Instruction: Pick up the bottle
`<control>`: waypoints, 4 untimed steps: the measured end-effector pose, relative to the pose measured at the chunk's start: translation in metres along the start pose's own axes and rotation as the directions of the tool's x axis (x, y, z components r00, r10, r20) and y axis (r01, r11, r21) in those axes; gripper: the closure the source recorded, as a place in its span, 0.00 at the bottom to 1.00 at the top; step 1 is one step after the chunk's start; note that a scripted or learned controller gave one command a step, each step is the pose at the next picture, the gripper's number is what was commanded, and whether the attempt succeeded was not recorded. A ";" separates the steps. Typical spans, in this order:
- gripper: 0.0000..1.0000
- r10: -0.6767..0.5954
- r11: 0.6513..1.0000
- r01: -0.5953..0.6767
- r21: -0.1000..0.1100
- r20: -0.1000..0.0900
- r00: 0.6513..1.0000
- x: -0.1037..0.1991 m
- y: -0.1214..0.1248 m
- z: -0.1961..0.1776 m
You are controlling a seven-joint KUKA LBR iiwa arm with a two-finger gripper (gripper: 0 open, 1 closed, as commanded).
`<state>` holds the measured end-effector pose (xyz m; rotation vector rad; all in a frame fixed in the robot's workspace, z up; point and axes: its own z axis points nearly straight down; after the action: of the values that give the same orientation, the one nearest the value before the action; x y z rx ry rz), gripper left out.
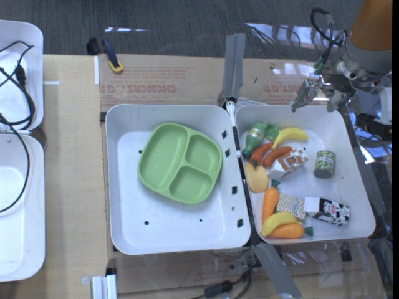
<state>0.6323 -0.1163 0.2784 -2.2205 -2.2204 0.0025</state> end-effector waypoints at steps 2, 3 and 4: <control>0.00 -0.206 0.979 0.206 0.000 0.002 0.979 0.052 -0.031 0.082; 0.00 -0.313 0.950 0.313 -0.021 0.010 0.950 0.019 0.011 0.176; 0.00 -0.352 0.936 0.352 -0.005 0.003 0.936 0.011 0.028 0.185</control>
<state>0.6598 -0.1052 0.0935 -1.7908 -2.5855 -0.0017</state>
